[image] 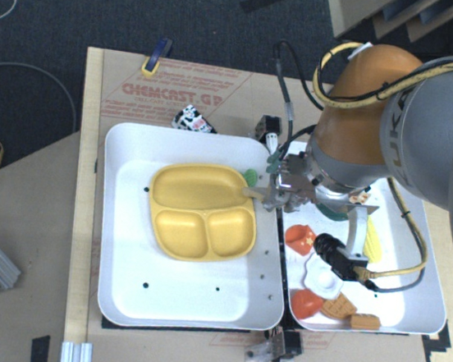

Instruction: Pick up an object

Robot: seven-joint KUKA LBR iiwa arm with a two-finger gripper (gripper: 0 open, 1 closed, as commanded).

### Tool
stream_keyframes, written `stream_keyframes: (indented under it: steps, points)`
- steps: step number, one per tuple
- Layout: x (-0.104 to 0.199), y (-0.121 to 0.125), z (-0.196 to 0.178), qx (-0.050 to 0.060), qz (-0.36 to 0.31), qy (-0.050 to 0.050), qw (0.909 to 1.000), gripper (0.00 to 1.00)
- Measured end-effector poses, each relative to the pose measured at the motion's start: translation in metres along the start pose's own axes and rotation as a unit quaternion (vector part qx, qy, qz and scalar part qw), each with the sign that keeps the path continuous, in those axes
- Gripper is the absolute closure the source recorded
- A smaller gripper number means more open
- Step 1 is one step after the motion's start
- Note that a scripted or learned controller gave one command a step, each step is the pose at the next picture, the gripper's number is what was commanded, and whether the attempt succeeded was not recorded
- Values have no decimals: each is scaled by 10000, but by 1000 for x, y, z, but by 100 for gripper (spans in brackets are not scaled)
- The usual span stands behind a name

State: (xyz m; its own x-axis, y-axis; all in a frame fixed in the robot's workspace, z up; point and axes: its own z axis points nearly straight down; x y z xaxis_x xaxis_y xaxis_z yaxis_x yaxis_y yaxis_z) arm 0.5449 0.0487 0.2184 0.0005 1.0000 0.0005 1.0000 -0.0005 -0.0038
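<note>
- The yellow tray with three compartments lies in the left bin and serves as the landmark here.
- The gripper sits just beside the tray's upper right corner, over the wall where the two bins meet; the wrist hides the claw, so I cannot tell how it stands.
- A small green piece touches that same corner of the tray and is the object nearest the claw, so it looks like the likely target.
- To the right of the tray, in the right bin, lie a red piece, a white piece, a yellow strip, another red piece and two tan pieces, packed close together.
- To do the step well, centre the claw over one object alone, well clear of the tray's rim and the bin wall, before descending.
- The green piece is awkward: the rim beside it may block one side of the claw, so approaching along the rim seems safer.
- Lift straight up, and check that the object is really held.
</note>
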Motion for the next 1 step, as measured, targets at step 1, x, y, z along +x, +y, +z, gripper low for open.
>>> stream_keyframes:
  steps: [1]
  points:
    - [5,9,-16,-37,-12,-2,10000,100]
